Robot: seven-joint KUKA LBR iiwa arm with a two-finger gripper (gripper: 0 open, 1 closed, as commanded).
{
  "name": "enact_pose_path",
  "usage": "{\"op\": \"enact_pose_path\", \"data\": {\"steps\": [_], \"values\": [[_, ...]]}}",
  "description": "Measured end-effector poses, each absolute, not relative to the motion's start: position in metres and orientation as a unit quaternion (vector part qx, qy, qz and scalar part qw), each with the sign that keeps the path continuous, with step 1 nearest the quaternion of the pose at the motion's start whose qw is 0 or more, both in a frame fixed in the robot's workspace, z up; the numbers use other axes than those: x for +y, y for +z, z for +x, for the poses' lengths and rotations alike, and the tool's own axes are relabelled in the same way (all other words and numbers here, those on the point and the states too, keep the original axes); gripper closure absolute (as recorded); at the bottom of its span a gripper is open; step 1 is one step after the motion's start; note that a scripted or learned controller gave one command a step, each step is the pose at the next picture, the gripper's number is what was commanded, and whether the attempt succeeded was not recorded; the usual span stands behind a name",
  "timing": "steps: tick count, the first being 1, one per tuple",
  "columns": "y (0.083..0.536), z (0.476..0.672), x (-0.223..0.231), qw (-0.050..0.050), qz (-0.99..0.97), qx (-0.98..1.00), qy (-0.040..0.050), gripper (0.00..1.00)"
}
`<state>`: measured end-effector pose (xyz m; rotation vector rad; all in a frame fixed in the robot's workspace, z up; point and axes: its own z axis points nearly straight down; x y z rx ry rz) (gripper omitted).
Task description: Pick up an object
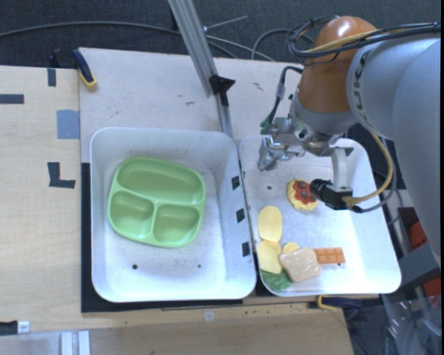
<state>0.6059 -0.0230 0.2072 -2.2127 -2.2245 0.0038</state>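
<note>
Two white bins sit side by side on the bench. The left bin (103, 272) holds one green divided plate (157, 201). The right bin (381, 261) holds several food pieces: one round red-topped piece (302, 195), two pale yellow slices (270, 223), one toast-like piece (302, 265), one orange wafer (329, 257) and a green scrap at the near rim. My claw (270, 154) hangs over the far-left corner of the right bin, clear of the food; I cannot tell how its tips stand. The bench is pale wood with grey tape marks; dark carpet lies beyond.
</note>
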Motion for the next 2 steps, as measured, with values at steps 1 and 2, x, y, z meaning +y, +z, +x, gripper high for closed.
{"op": "enact_pose_path", "data": {"steps": [1, 2], "values": [[0.216, 0.582, 0.015, 0.002, -0.705, -0.709, 0.0007, 1.00], [0.214, 0.566, 0.061, 0.002, -0.705, -0.709, 0.0008, 1.00]]}}
